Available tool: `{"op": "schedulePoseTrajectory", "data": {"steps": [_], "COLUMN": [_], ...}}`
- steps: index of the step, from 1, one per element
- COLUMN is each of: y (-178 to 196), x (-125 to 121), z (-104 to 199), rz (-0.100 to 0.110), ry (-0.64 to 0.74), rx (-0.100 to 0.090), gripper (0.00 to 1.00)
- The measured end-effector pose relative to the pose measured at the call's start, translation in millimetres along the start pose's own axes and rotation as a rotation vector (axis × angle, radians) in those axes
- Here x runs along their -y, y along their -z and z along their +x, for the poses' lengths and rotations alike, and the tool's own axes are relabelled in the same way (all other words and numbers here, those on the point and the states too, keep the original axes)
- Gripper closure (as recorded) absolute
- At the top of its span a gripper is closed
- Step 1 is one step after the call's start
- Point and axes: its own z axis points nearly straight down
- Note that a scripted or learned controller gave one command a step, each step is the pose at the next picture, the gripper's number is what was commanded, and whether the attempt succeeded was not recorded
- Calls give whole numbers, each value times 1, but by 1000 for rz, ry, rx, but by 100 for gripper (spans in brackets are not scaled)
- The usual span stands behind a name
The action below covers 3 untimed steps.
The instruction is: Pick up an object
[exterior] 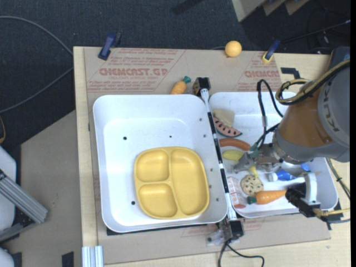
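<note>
Yellow plastic catches the eye first from the overhead camera: a three-compartment plate [171, 182] lies flat in the left white bin [111, 121], toward its near right corner. My arm [311, 115], grey with its orange band, reaches in from the right over the right white bin [245, 100], and my end effector [257, 159] hangs low above the toys there; I cannot tell from this angle whether it is wide or narrow, and nothing is visibly gripped in it. The pickable things crowd the right bin: a watermelon slice [228, 130] near the far left side, a hot dog [235, 144] just in front of it, a yellow piece [232, 155] just beside my end effector, then a chocolate-chip cookie [251, 184] and a toy carrot [268, 196] at the near edge. A blue piece [285, 176] shows under my wrist. Outside the bins, on the cardboard-covered tabletop [139, 71], an orange toy [179, 87] rests against the far rim of the left bin, and an orange ball [233, 49] sits at the far edge between two blue clamps [109, 45].
</note>
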Motion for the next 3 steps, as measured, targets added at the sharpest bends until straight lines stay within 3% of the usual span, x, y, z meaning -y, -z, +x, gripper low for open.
{"op": "schedulePoseTrajectory", "data": {"steps": [1,2,3], "y": [-9,0,128], "x": [-69,-69,-43], "z": [-8,-8,50], "rz": [0,-1,-1], "ry": [2,3,2], "rx": [0,1,-1], "gripper": [0,100,100]}}
